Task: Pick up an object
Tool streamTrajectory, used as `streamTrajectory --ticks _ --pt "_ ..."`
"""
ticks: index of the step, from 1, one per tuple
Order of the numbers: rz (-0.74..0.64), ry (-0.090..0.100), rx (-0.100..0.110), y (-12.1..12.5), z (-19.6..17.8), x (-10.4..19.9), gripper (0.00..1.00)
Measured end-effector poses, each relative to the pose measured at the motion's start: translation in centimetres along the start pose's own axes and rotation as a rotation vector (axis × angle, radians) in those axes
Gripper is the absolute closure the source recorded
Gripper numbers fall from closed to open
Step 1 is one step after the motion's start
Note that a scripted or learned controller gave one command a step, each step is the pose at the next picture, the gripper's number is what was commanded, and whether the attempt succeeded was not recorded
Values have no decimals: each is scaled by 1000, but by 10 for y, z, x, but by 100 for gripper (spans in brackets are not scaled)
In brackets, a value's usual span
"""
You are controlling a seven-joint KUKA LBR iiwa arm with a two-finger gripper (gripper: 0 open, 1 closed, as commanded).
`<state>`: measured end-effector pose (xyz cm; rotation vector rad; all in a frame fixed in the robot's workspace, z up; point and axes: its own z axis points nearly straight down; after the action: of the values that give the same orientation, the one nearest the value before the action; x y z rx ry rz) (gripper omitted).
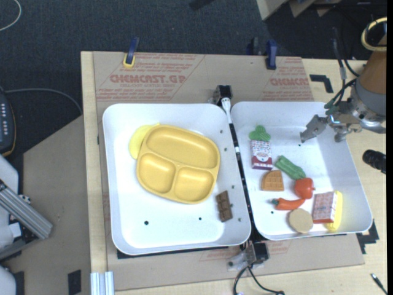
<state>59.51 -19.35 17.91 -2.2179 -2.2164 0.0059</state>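
My gripper hangs over the upper right part of the right bin, open, with nothing between its fingers. Toy foods lie below and to its left in that bin: a red-and-white carton with a green top, a green vegetable, an orange waffle wedge, a red tomato, an orange carrot, a round beige cookie and a pink-and-yellow block. The gripper touches none of them.
The left bin holds a yellow divided plate lying over a yellow piece, and a brown chocolate bar by its right wall. The ridge between the bins runs down the middle. Clamps sit at the board's far edge.
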Motion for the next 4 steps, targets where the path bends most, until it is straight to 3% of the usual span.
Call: streamTrajectory --ticks 2,3,4 --pt "-1 1 -1 -9 98 -5 0" --pt "0 -3 -9 -7 83 -5 100" --pt "-1 -5 -14 0 24 -13 100"
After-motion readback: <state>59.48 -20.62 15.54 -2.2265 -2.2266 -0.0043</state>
